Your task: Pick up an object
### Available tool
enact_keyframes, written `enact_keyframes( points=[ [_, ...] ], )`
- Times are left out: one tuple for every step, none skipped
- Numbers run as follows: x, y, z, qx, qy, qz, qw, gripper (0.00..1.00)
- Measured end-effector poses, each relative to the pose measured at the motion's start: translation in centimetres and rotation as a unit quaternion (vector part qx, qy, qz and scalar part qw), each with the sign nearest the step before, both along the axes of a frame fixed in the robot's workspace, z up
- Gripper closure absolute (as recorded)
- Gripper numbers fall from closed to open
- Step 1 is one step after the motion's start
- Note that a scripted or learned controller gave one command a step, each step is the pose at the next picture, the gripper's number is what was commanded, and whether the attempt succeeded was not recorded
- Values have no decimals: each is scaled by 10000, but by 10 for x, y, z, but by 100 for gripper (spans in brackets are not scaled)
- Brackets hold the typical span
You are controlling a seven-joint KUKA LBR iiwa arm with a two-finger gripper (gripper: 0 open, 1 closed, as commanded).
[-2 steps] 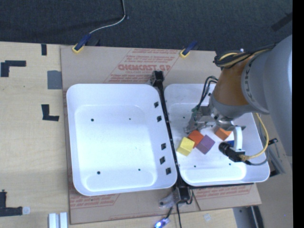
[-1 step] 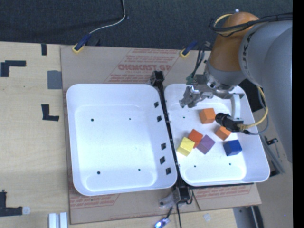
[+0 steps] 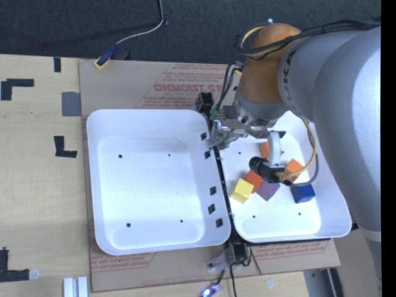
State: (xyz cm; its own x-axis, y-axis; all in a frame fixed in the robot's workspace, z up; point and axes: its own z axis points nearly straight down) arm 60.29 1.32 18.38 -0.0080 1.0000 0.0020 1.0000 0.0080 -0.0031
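Observation:
Several small blocks lie in the right bin (image 3: pixel 331 223): a yellow block (image 3: pixel 242 191), an orange block (image 3: pixel 253 180), a purple block (image 3: pixel 268 190), a blue block (image 3: pixel 303 193) and a second orange block (image 3: pixel 295 166). Another orange piece (image 3: pixel 273 147) stands just behind them, partly hidden by the wrist. My gripper (image 3: pixel 226 132) hangs over the right bin's back left corner, close to the divider between the bins, up and to the left of the blocks. I see nothing held in it.
The left bin (image 3: pixel 94 124) sits beside the right one on a cardboard sheet (image 3: pixel 179 85). The big grey arm (image 3: pixel 346 104) covers the right bin's far right side. A cable with a yellow and blue end (image 3: pixel 106 55) lies behind the bins.

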Motion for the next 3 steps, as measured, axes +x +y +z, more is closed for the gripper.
enact_keyframes(
  points=[
    [64,48,0,-3,-32,-6,10000,100],
    [65,93,0,-6,-10,-13,10000,100],
    [42,168,26,7,-12,6,10000,100]
  ],
)
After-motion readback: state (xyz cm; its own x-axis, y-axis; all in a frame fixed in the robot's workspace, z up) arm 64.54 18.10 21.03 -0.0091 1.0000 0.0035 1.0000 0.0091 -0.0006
